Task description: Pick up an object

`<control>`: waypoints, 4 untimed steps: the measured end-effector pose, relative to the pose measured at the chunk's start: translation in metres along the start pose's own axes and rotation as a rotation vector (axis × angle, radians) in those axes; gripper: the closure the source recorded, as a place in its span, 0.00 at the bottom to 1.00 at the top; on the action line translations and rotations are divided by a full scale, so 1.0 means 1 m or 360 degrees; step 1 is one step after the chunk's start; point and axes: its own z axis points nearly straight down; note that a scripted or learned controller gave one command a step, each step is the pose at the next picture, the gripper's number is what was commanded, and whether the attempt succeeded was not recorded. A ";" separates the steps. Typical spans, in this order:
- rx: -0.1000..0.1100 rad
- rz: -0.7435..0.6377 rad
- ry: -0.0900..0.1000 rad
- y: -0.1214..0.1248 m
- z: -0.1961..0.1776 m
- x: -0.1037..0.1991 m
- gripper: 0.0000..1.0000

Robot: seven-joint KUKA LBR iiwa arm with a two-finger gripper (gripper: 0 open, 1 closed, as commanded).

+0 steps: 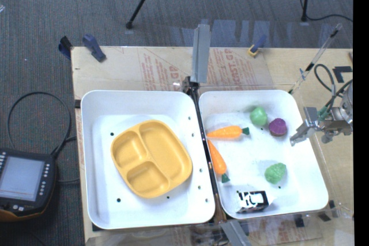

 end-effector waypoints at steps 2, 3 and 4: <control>0.0004 0.0200 0.0003 0.003 0.158 0.010 0.00; 0.0007 0.0209 0.0007 0.002 0.149 0.009 1.00; -0.0018 0.0327 0.0001 0.061 0.049 0.080 1.00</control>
